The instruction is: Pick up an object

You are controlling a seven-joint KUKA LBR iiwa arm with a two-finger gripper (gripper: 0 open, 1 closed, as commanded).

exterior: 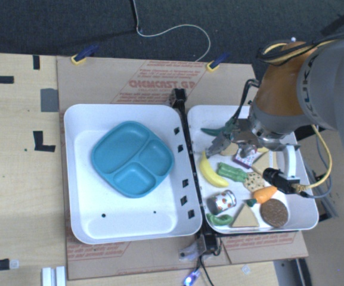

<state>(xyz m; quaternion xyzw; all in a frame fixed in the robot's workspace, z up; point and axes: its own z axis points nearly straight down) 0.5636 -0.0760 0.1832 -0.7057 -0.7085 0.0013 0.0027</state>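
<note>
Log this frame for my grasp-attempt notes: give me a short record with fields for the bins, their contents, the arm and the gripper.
left bin: holds a blue divided plate
right bin: toy food, including a banana, a carrot, a green pickle, a round brown patty and a small can
arm: reaches in from the right, over the right bin
gripper: low over the bin's upper left part, just above the banana
grasp: nothing seen held

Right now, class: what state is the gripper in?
Gripper: over the right bin, above the banana; open or closed cannot be told.
</note>
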